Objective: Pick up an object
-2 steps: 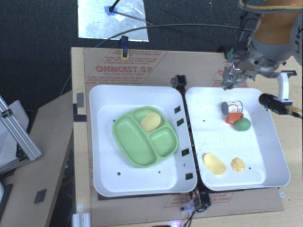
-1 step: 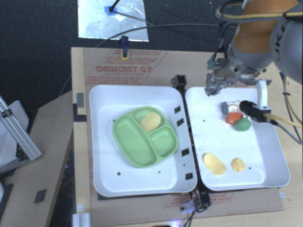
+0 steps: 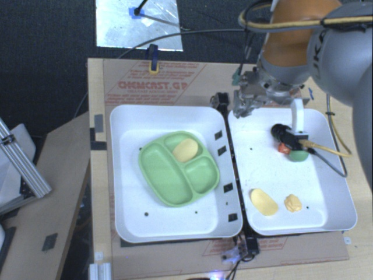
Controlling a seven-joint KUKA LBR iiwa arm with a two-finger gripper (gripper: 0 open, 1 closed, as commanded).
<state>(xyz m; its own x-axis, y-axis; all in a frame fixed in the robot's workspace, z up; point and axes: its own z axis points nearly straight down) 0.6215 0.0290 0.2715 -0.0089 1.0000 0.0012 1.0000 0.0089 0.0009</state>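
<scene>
The jaws are sitting under the grey wrist at the far left corner of the right bin (image 3: 326, 212), and the metal around them is hiding whether they are released or clenched; I cannot tell. Nothing is showing between them, so the gripper (image 3: 245, 107) is not holding anything that can be seen.

In the camera view, the gripper is hanging over the bin's far edge, close to the wall it shares with the left bin (image 3: 131, 214). The nearest loose things are lying to its right and a little toward the near side: a green piece (image 3: 299, 155) with a red piece (image 3: 283, 148) touching it or just beside it, which of the two I cannot tell. Well apart, toward the near edge, a yellow oval piece (image 3: 263, 202) is lying flat, its long axis running from far left to near right, and a small yellow lump (image 3: 292, 203) is resting just beside it on the right.

The left bin is holding a green divided plate (image 3: 169, 182), tilted in plan, with a yellow piece (image 3: 185, 150) sitting in its far small compartment. By my reading no pick is under way yet, and the arm would be needing to travel rightward or nearward before descending.
</scene>
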